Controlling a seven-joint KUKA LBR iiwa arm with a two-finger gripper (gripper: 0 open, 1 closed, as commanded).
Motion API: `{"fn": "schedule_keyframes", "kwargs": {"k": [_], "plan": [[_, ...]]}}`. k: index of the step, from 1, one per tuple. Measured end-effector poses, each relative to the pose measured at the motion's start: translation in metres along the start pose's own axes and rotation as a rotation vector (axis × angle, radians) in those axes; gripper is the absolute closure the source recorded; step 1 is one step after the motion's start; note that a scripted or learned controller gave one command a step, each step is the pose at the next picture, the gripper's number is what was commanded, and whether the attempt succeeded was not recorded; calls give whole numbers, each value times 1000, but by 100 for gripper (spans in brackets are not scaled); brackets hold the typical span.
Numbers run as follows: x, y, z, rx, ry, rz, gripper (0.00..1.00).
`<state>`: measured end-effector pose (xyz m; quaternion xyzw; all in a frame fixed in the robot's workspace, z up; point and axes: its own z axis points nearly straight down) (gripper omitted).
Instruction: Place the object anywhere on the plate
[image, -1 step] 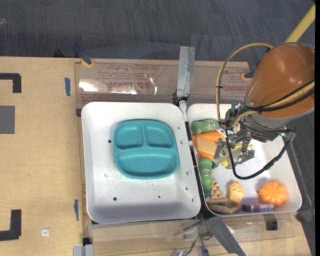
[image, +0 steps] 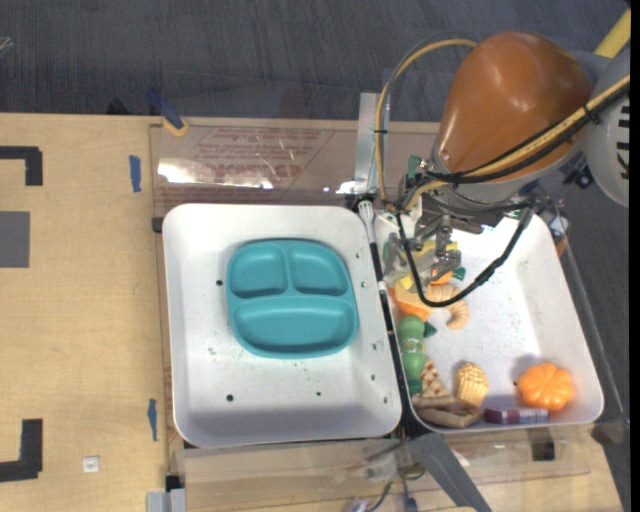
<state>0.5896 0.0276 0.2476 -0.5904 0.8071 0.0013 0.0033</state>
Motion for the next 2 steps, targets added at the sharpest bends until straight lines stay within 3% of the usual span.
{"fn": "schedule_keyframes", "kwargs": {"k": [1,2], "plan": [[-44,-23,17,-2,0,-22,100],[-43,-24,15,1,0,-20,0]]}}
